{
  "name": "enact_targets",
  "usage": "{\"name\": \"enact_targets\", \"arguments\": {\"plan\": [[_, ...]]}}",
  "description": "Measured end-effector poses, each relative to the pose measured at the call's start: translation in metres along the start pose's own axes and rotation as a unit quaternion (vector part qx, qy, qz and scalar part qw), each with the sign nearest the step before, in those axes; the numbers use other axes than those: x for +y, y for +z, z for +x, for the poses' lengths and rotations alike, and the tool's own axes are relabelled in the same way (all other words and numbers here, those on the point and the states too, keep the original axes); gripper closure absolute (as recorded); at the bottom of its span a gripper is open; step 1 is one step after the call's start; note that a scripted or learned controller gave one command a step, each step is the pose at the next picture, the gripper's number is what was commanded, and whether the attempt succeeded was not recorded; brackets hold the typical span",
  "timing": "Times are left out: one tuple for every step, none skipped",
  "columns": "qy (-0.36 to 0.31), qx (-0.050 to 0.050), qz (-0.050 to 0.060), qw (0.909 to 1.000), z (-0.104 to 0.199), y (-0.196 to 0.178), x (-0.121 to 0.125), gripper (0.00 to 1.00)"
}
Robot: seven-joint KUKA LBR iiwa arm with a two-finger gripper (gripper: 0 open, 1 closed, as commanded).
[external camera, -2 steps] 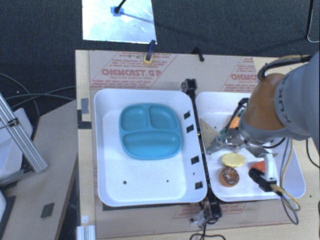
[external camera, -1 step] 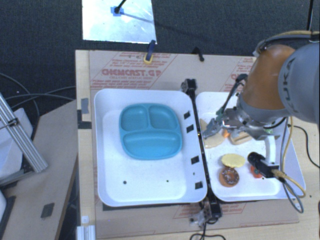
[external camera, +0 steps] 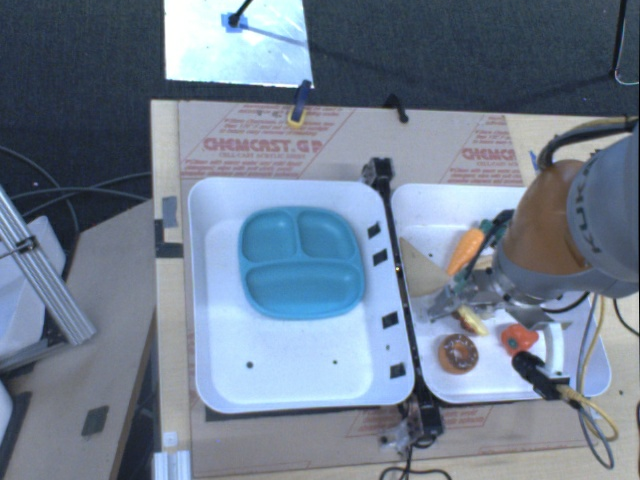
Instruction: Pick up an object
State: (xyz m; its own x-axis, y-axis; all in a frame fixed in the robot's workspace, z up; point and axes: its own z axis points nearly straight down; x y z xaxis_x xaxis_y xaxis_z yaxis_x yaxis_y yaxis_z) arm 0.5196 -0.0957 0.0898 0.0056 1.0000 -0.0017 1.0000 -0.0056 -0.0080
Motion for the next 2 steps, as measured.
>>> {"name": "enact_targets", "arguments": {"plan": [[-0.003,0.001,-0.006,1.0000,0.004,-0.016,0.004,1.00],[-0.010,0.002,-0.011,0.9999,0.092,-0.101,0.070,1.00]]}}
